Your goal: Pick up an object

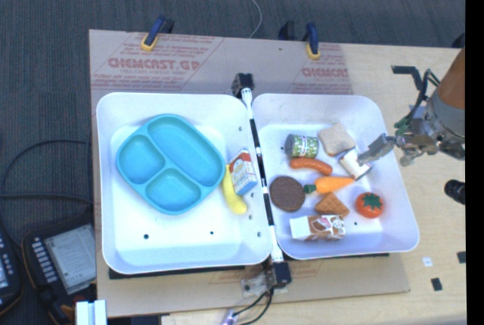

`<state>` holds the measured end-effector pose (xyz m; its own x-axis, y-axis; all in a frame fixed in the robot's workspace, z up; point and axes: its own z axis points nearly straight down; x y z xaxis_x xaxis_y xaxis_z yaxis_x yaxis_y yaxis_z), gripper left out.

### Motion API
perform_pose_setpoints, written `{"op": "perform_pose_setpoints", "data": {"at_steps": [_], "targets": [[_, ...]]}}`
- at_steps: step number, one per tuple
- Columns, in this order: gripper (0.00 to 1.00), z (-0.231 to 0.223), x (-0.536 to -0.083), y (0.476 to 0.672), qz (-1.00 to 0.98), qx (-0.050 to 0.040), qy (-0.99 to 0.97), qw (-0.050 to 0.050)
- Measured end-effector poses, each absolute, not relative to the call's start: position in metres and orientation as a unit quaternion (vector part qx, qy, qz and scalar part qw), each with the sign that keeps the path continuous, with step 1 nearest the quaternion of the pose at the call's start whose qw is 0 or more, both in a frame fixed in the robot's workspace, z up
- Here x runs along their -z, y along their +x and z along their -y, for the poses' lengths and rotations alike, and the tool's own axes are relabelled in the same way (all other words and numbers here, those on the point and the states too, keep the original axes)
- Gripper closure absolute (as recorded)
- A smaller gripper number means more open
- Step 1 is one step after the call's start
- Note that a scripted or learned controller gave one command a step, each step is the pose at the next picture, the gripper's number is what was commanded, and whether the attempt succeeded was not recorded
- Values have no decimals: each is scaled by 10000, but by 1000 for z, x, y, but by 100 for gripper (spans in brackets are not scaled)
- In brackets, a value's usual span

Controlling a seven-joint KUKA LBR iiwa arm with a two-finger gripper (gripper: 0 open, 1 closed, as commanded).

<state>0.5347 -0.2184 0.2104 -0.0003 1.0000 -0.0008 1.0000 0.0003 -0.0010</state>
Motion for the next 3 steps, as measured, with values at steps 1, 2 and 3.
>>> {"op": "perform_pose_setpoints", "data": {"at_steps": [1,2,3], "targets": [[0,181,-98,491,7065,25,-7077,-43],[100,181,-110,493,7068,41,-7074,-47],[0,180,-109,492,7068,36,-7074,-38]]}}
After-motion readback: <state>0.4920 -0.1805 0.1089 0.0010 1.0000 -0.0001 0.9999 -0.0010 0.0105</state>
